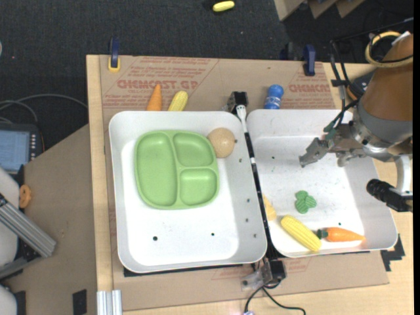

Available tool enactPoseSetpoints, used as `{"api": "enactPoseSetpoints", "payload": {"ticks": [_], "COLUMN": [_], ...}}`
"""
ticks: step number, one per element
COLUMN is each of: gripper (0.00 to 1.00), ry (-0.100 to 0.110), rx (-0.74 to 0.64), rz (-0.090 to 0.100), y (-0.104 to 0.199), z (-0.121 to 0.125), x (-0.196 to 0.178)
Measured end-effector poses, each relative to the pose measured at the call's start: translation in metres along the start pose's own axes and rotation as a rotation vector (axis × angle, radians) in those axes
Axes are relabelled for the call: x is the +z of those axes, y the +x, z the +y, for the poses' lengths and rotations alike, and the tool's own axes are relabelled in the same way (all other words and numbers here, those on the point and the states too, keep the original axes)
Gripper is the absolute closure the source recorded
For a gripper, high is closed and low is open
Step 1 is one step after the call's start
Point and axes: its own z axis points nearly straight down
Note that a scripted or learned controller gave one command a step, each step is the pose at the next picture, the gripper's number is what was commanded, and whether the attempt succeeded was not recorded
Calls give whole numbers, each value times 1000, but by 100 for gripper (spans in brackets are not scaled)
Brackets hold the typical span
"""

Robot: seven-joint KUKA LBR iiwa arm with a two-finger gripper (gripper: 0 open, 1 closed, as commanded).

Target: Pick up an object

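The gripper (pixel 326 151) hovers with fingers spread and nothing between them over the right bin (pixel 282 133), above broccoli (pixel 304 201), corn (pixel 300 233) and carrot (pixel 340 235).

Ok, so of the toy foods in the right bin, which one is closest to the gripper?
The green broccoli piece. It lies mid-bin, just below the gripper, while the corn cob and the carrot sit farther down by the bin's near edge.
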Motion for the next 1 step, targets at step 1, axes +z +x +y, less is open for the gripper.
{"api": "enactPoseSetpoints", "payload": {"ticks": [1], "gripper": [0], "ry": [11], "rx": [2], "rz": [2], "y": [-2], "z": [-28], "x": [115]}}
